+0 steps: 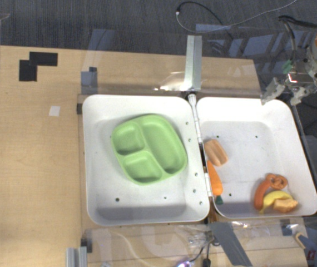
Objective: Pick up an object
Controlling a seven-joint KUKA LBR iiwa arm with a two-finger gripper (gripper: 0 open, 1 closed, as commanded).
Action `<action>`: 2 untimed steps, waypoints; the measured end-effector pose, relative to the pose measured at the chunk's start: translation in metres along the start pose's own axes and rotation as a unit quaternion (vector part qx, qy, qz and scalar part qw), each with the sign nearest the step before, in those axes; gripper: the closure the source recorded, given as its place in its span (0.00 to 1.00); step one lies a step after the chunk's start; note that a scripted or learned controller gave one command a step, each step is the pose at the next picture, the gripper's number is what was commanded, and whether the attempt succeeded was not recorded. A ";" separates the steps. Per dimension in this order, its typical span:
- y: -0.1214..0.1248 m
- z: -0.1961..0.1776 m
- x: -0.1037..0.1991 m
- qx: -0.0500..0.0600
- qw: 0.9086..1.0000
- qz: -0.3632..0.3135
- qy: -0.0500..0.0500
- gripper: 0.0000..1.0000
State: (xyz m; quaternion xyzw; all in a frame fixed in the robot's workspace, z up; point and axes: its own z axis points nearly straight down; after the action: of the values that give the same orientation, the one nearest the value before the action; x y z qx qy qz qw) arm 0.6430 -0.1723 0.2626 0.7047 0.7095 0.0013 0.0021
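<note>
Fingers (270, 92) are being held apart, gripping nothing, at the upper right. Toy food (274, 194) is lying well below, in the right bin (242, 121). A green plate (148, 148) is being held by the left bin (100, 204).

Two bins sit side by side on the bench (30, 166). The left bin (100, 204) holds a divided plate (148, 148) near its middle. In the right bin (258, 129), a hot dog (215, 152) and a carrot (214, 181) lie along the left wall, the carrot nearer the front. A pretzel (276, 179), a banana (272, 198) and a bread piece (287, 205) cluster in the front right corner. The gripper (283, 90) hangs over the back right corner.
</note>
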 end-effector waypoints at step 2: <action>0.017 0.075 0.093 -0.002 0.967 -0.255 0.000 0.00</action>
State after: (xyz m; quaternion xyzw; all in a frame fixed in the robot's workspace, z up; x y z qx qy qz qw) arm 0.6599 -0.0794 0.1873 0.5005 0.8657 0.0018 0.0035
